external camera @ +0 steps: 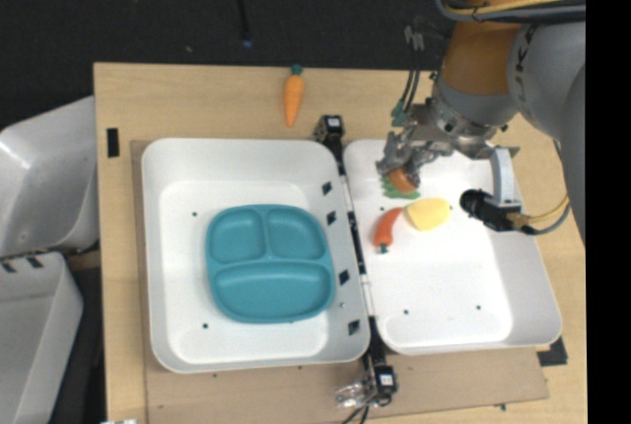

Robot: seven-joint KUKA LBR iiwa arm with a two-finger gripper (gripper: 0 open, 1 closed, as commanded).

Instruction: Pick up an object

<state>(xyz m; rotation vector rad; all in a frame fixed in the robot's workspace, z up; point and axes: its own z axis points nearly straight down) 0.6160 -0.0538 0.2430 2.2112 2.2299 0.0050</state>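
Nearest, at 6 o'clock on the wooden bench (118,97): small clump of clear clips or wire (357,396) below the seam of the two bins. Just above, left bin (163,314), shallow, glossy white, rounded corners, bearing a teal divided plate (268,261) with three compartments, lying flat near the bin's middle. To its 3 o'clock, right bin (493,314), same white plastic, mostly bare toward the near edge. Toward that bin's far half: red-orange curved piece, perhaps a pepper (385,227), smooth and tapering, touching at its 2 o'clock a pale yellow rounded lump (429,214). Just beyond, at 11 o'clock of the yellow lump, small orange-and-green object (401,181) right beneath the gripper (404,166). Gripper pointing down into the bin's far left corner, low over that object; cannot tell how its pincer stands. Grey arm bent in from 2 o'clock, orange band (488,28) bulging above the wrist, cables looping. Farthest, at 12 o'clock on bare bench beyond the bins, toy carrot (293,97), orange with green top
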